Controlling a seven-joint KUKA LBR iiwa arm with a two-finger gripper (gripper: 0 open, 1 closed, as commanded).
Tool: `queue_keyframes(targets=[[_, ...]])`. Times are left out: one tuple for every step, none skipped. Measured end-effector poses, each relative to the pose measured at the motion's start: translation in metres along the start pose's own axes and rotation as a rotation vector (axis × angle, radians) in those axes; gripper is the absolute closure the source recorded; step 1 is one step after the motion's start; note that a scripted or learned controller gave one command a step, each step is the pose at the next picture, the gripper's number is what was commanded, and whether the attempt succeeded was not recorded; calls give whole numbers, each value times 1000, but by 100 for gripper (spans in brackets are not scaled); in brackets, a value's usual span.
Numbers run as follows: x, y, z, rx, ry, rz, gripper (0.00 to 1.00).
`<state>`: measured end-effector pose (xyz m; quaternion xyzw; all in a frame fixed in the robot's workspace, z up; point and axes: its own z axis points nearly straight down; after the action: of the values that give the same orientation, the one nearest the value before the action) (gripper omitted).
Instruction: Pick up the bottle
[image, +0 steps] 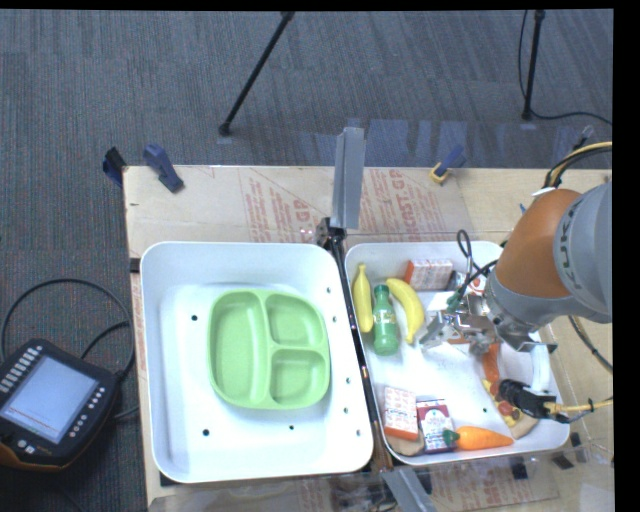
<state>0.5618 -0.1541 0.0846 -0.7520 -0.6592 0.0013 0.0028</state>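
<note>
Green plastic marks the bottle (385, 320) we are after: a small, squat one with a darker green cap, lying with its neck toward the far rim of the right bin (520, 425). We see it near that bin's left wall, wedged between two bananas, a straighter banana (362, 298) on its left and a curved banana (407, 306) on its right, both touching or nearly touching it. Just to the right, our gripper (440, 329) hovers low over the white floor, close beside the curved banana and apart from the bottle. Its metal fingers are a blur to us, so we cannot tell whether they stand apart or together. In the left bin (170, 290) lies a pale green divided plate (269, 348).
</note>
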Motion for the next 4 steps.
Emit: queue_keyframes(targets=[[64, 0, 0, -1, -5, 146, 0], [72, 68, 0, 2, -3, 356, 0], [76, 67, -5, 11, -5, 345, 100], [71, 32, 1, 4, -2, 539, 100]])
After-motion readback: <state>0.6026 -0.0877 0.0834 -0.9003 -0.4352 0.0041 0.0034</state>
